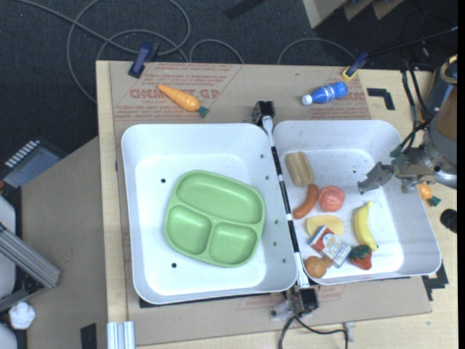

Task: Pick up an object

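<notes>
— What sits in the left bin (138, 151)?
— A divided plate (214, 218), centred.
— And the right bin (385, 133)?
— A bread roll (298, 169) at the back, a sausage (306, 201) before it, a banana (363, 226) to the right.

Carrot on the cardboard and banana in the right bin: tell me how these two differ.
The carrot is orange with a green stub; the banana is yellow. The carrot lies outside the bins on the brown board, beyond the left bin; the banana lies inside the right bin among other toy food. The carrot is straight and tapered; the banana curves. Both look like toy food, lying flat.
</notes>
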`<act>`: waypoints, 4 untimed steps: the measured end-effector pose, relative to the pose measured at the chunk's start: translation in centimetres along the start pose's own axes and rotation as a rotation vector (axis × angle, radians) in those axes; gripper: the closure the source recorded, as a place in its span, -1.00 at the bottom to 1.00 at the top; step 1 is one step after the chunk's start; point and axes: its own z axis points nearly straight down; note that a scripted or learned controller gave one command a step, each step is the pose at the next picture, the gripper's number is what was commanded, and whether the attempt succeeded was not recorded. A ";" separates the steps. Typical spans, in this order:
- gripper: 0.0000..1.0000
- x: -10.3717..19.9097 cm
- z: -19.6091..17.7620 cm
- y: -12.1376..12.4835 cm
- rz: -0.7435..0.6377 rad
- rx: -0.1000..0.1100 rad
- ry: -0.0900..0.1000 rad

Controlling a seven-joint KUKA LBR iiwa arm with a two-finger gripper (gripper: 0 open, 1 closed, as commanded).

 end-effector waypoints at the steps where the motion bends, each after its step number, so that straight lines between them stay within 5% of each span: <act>1: -1.00 -3.1 12.0 -0.2 0.001 0.000 -0.001; 2: -1.00 2.3 12.1 -4.0 -0.001 0.002 0.001; 3: 1.00 2.3 11.1 -4.0 0.001 0.000 0.000; 4: 1.00 10.6 -0.9 -1.8 -0.003 -0.003 0.001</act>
